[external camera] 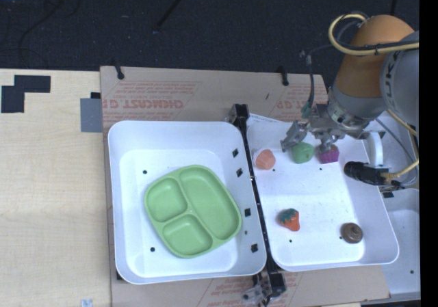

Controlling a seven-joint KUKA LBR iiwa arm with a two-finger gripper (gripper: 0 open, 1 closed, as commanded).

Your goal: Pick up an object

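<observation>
Camera view: gripper is hovering at the far end of the right bin, fingers spread, gripping nothing; green object is lying just below it, purple object beside; pink object, strawberry, brown disc are sitting apart; green divided plate is resting in left bin.

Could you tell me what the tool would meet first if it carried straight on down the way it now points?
Most likely the small green rounded object, lying just below the tool on the right white bin floor; the small purple object sits close beside it. Depth is uncertain from this slanted view.
</observation>
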